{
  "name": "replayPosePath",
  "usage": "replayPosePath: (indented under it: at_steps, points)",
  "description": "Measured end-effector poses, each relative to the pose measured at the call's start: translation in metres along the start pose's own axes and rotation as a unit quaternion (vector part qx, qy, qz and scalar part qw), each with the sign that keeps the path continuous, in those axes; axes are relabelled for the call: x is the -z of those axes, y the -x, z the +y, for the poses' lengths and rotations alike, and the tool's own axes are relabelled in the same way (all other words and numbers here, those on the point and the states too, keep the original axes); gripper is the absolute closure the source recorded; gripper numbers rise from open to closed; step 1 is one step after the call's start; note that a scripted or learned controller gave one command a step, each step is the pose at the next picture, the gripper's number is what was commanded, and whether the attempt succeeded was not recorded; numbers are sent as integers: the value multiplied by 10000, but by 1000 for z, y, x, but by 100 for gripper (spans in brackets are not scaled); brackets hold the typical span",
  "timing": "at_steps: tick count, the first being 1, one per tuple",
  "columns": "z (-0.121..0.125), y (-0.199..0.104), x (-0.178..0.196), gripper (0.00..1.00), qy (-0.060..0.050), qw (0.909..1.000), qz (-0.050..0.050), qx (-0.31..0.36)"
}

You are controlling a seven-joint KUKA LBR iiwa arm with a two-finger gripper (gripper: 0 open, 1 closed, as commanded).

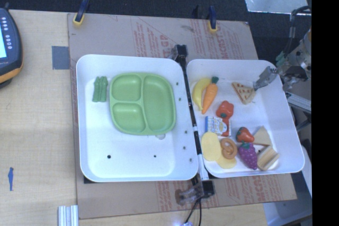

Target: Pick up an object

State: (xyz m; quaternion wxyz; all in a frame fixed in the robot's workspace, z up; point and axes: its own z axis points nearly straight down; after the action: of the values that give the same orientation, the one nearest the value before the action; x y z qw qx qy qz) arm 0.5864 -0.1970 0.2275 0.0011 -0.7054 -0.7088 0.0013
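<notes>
Nearest the camera, grapes point(248, 156), a bread slice point(267, 157) and a pretzel point(229, 147) on yellow rounds are seen crowded at the near edge of the right bin point(293, 129). Farther in, a strawberry point(244, 134), a small carton point(215, 125) and a red pepper point(225, 109) are found, then a carrot point(210, 95) beside a banana point(198, 91). A toast wedge point(244, 92) is lying far right, just beside the pincer point(263, 79), whose opening cannot be told. In the left bin point(87, 114), a green divided plate point(143, 103) is set, with a green pod point(99, 89) at its left.
</notes>
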Motion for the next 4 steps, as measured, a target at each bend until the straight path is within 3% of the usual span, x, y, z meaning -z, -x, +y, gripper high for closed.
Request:
replayPosePath:
  at_steps: [1,2,3,4]
  points:
    - [73,-71,-122,0,-4,10000,8,44]
    - [1,-95,-138,0,-44,10000,12,-9]
    - [5,-92,-125,100,-13,10000,-4,-8]
    - [5,-92,-126,0,-15,10000,-7,-1]
